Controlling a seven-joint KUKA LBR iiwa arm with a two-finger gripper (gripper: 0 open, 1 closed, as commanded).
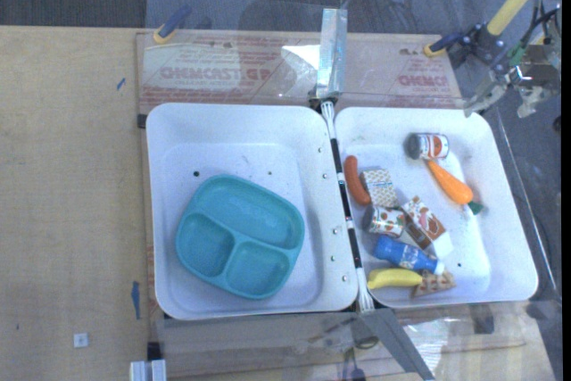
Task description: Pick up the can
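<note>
The can (427, 145) lies on its side in the right bin (508, 192), touching the carrot (449, 182); the pincer's state I cannot tell.

- Even, cool overhead light is washing the whole scene; the two white bins (268, 125) are reading as the brightest areas, nearly blowing out along their rims
- Shadows are staying soft and short; the teal plate (239, 235) is casting a faint one toward 6 o'clock
- Pale glare is lying across the clear plastic sheet (268, 40) at 12 o'clock, veiling the print beneath it
- The picture is looking slightly soft and grainy throughout; small toys at 4 o'clock are losing fine detail
- The dark floor at 12 o'clock is falling off dim; the bench's straight edges are showing no obvious bending
</note>
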